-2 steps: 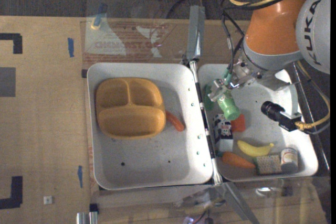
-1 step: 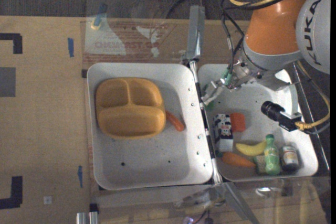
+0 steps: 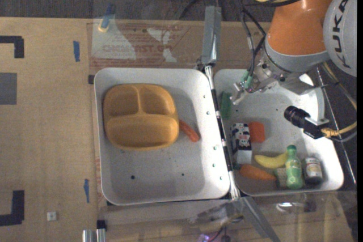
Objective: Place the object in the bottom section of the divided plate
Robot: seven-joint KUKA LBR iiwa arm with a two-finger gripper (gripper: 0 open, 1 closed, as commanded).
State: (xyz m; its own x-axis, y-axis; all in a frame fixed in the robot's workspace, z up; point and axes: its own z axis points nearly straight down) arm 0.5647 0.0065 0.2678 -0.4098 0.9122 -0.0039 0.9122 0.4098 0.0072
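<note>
Step in hand: reach-and-select, judged from the layout; no object sits on the divided plate [image 3: 139, 116] yet, so pick-up is still to come.
Gripper: the gripper [image 3: 244, 86] hovers at the 11 o'clock part of the right bin [image 3: 334, 175], above bare floor; its state cannot be told, as the tip is small and blurred, and nothing is seen held in it.
Divided plate: orange-yellow, in the left bin [image 3: 164, 178] toward 10 o'clock; two small sections at 12 o'clock, one wide bottom section at 6 o'clock, nothing in it.
Candidate objects, right bin: cow-patterned carton [image 3: 241, 136] and orange block [image 3: 257, 132] near the centre-left; banana [image 3: 270, 160], carrot [image 3: 256, 173], green bottle [image 3: 292, 167] and small can [image 3: 312, 169] along the 6 o'clock edge.
Green piece: a green item [image 3: 226, 105] lies against the 9 o'clock wall, nearest the gripper.
Stray item: a small orange carrot-like piece [image 3: 190, 131] lies in the left bin, just beside the plate at its 4 o'clock corner.
Which object is meant: cannot be told.
Next move calls for: descent onto one object, a firm grip, then carriage toward 9 o'clock across the bin walls to the wide section.
</note>
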